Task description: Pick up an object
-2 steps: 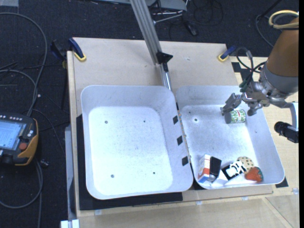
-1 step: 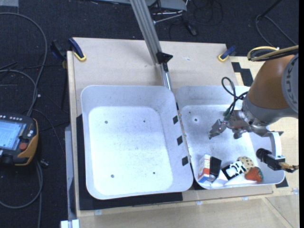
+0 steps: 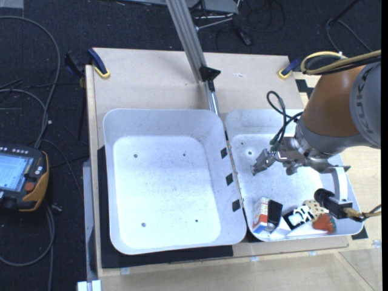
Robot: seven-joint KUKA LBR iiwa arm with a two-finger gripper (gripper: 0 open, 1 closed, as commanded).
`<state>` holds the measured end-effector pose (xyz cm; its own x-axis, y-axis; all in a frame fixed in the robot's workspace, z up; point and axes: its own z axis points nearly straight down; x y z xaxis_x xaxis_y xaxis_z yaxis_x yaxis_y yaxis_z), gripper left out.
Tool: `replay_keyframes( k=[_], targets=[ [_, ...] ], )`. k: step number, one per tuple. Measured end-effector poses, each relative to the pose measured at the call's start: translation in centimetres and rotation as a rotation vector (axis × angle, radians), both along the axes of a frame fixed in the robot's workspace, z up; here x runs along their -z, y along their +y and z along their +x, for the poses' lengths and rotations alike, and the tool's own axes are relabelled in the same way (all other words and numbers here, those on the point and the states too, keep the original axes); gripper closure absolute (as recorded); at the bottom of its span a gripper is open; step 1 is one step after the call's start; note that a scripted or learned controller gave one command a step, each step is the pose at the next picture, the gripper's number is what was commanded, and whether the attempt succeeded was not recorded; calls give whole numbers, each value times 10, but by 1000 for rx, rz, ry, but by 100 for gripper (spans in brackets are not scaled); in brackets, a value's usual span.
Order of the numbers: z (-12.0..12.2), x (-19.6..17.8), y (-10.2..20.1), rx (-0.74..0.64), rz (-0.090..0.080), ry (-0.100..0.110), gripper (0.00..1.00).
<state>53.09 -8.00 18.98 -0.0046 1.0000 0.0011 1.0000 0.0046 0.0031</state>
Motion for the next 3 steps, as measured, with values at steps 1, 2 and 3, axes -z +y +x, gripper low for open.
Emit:
replay_keyframes(
  k=[1,2,3],
  targets=[
    [27,2,10,3,-1,3,0],
    [-28,49,-50,10,-2,8,0],
    [-34,101,-18,4,-2,0,0]
  ],
)
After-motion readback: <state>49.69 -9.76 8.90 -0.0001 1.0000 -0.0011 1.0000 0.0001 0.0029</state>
